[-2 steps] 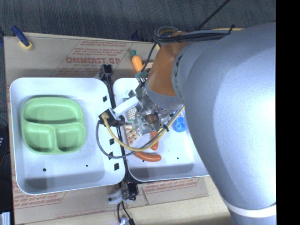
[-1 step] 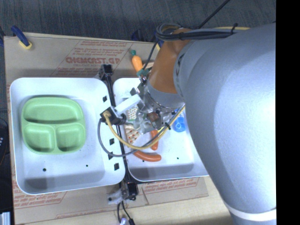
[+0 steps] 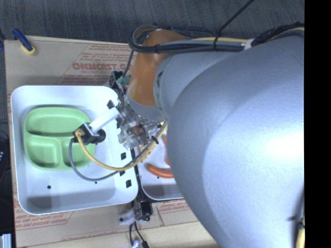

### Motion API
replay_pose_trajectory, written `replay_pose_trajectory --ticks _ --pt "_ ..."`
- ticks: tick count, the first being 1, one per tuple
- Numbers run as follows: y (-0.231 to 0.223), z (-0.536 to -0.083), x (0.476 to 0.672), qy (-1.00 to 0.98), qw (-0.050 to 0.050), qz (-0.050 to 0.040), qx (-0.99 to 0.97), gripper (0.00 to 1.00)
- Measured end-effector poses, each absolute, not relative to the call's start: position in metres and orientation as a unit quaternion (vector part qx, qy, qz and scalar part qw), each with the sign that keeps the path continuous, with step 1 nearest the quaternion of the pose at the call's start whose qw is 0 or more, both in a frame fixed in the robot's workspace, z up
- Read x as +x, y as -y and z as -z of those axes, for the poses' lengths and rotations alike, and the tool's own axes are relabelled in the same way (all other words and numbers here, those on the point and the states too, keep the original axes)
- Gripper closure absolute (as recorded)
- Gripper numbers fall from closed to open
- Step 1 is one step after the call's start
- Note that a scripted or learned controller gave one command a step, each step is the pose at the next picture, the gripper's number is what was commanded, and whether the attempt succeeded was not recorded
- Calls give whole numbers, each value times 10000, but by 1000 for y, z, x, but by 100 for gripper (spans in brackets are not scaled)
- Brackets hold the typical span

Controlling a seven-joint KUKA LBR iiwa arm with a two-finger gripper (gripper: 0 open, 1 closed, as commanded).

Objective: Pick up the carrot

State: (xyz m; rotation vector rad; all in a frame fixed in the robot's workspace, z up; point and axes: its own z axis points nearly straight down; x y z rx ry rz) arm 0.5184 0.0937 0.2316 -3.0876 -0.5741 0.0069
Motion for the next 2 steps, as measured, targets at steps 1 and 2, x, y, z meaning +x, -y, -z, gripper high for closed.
replay_pose_trajectory --ticks 1,2 --pt "-93 -241 519 1851 3 -38 -9827 100" --pt "-86 -261 476 1034 3 -27 -9946 100"
